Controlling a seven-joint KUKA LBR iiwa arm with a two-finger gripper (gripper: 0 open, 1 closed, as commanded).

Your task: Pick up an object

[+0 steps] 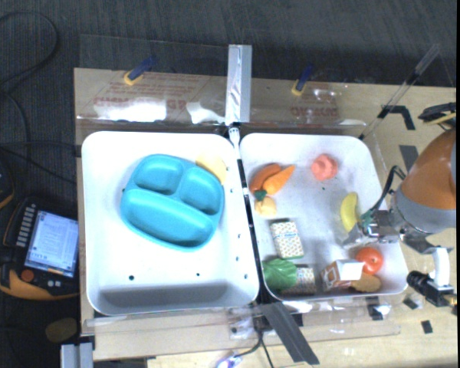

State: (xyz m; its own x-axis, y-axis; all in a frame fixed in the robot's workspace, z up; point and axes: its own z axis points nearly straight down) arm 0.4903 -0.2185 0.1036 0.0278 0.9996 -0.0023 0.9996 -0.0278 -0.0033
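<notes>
The toy tomato (370, 260) is sitting near the right bin's (307, 146) lower right corner, just beside the end effector (377, 225), whose state I cannot tell. It's looking light, smooth, likely slippery; gripping across its round middle seems best.

dark carpet floor (215, 14), wooden bench (176, 98)

Arm (433, 182) in from right, orange band up top, wrist angled down-left; gripper (370, 222) low.
</notes>
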